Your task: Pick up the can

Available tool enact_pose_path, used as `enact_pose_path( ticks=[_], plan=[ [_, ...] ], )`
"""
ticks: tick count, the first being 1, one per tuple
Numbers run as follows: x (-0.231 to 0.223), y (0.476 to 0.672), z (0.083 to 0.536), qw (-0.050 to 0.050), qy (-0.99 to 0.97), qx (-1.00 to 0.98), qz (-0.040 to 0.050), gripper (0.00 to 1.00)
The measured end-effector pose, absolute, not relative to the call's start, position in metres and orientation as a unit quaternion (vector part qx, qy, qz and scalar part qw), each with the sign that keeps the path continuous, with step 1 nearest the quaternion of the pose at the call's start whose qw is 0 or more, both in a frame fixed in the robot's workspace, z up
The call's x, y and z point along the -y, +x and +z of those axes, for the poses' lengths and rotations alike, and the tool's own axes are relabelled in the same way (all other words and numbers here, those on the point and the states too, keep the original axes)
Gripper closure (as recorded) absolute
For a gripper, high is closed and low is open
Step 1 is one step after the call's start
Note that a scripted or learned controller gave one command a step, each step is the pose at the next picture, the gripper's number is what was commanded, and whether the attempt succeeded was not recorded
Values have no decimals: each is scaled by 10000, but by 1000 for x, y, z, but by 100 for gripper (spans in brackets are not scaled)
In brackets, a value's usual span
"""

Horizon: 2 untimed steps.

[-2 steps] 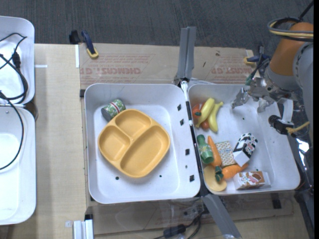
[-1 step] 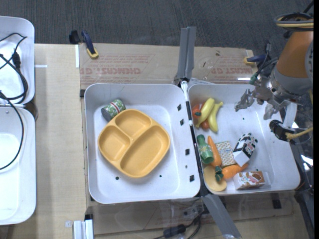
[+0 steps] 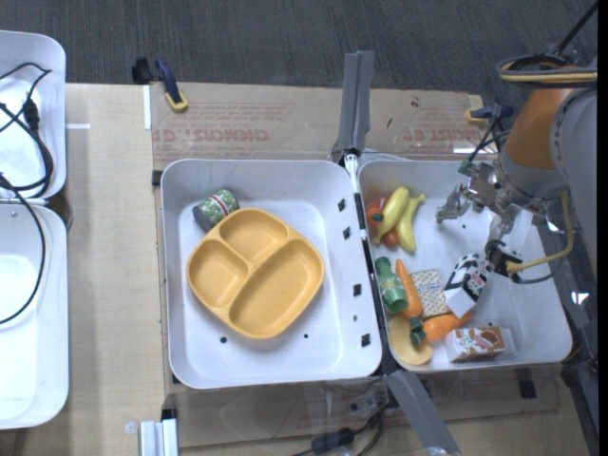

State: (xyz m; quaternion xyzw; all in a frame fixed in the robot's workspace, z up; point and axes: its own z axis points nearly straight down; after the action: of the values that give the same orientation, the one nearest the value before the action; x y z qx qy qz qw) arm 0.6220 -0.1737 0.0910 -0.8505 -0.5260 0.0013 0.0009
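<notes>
Two white bins (image 3: 180, 283) sit together; the claw (image 3: 465, 207), unclear if apart, hangs far from the can (image 3: 215, 207) and may grab toys.

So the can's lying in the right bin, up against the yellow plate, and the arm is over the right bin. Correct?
Not quite: the camera view shows the can in the left bin, against the yellow plate. The arm is over the right bin, as you said.

Red upside-down lettering on the cardboard sheet (image 3: 285, 122), not clearly legible
</notes>
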Motion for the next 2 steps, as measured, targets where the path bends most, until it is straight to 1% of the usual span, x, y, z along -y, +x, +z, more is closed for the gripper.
enact_pose_path(
  ticks=[1,2],
  plan=[
    [168,583,91,11,-8804,4742,13,0],
    [191,657,91,1,-8947,4466,14,0]
  ],
)
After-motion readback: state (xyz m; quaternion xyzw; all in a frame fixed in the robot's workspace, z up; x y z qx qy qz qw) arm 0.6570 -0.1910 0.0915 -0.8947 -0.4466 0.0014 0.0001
